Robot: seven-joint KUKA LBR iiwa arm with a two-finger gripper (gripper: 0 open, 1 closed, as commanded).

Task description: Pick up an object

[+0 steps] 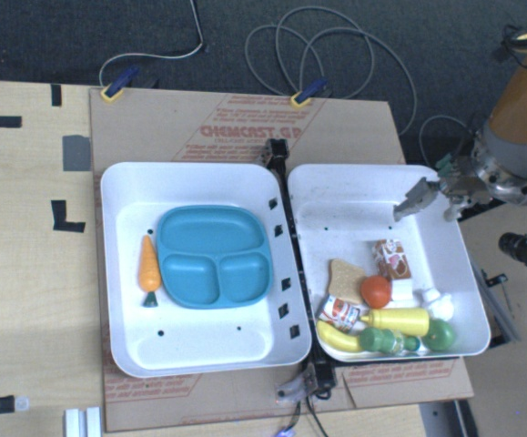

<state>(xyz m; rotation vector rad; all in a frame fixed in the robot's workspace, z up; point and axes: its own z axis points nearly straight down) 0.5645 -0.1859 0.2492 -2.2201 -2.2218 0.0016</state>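
Above the right bin [445, 235], an open, empty claw [431, 198], well apart from the tomato [376, 291].

plate [214, 268] in left bin [117, 198], carrot [148, 264] left of it

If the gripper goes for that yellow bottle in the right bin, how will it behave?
The yellow bottle lies on its side and looks round and smooth, so it may roll or slip from a pinch. It is packed against the tomato and banana, so a push would probably jostle them.
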